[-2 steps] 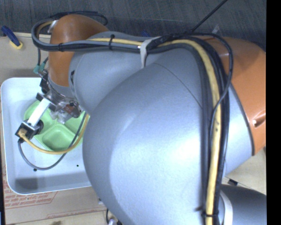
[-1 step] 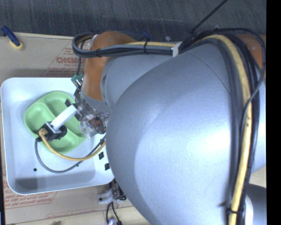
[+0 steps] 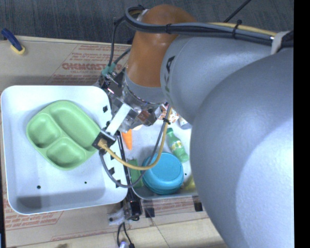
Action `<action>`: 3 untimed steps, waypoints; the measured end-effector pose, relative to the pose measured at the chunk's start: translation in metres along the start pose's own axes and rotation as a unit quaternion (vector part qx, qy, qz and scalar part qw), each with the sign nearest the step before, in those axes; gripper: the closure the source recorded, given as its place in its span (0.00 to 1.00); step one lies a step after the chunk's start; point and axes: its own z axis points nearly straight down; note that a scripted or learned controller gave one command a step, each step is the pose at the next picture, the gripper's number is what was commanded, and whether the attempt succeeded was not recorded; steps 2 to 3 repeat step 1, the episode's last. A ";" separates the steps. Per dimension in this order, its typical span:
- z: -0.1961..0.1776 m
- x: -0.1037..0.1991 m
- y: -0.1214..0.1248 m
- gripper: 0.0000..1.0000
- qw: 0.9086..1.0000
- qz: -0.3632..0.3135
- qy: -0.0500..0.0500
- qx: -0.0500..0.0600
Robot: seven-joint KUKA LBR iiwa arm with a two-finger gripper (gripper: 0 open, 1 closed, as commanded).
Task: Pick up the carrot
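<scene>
Carrot (image 3: 127,137) peeking out orange just left of the blue bowl (image 3: 163,173), half hidden under the gripper (image 3: 136,119) poised over it to grab, finger state impossible to tell.

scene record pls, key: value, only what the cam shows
left bin: holds green divided tray
right bin: largely covered by the arm
carrot: orange piece in right bin, near the divider, partly hidden
blue bowl: right bin, below the carrot
green bottle: right bin, beside the bowl
arm: low over right bin
pincer: state not discernible
</scene>
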 end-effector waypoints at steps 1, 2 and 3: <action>0.015 -0.061 -0.011 1.00 0.971 0.239 -0.004 0.002; 0.015 -0.061 -0.011 1.00 0.971 0.239 -0.004 0.002; 0.015 -0.061 -0.011 1.00 0.971 0.239 -0.004 0.002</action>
